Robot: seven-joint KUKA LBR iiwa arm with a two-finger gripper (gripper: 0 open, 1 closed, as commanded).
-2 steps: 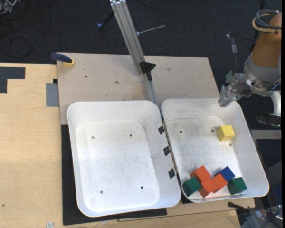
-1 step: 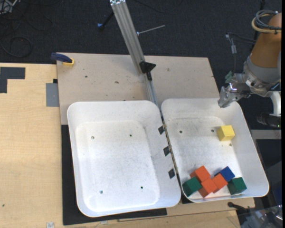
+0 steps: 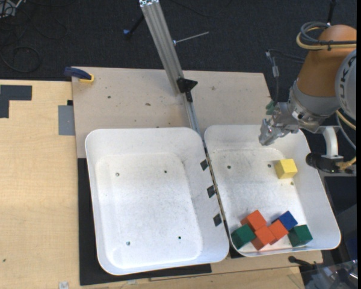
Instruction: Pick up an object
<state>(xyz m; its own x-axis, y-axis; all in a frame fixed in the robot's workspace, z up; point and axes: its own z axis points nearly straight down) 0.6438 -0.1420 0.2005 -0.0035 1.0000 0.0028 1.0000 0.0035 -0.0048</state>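
Seen from above the worktop (image 3: 144, 101), the arm's gripper (image 3: 269, 134) hangs over the far corner of the right bin (image 3: 325, 203), carrying nothing; whether its fingers are apart or together cannot be told at this size. The nearest candidate, a yellow block (image 3: 286, 168), sits alone just in front of it, well apart from the orange, green and blue blocks (image 3: 271, 227) heaped at the bin's near edge. The block looks light, rigid and flat-sided, best pinched across two opposite faces.
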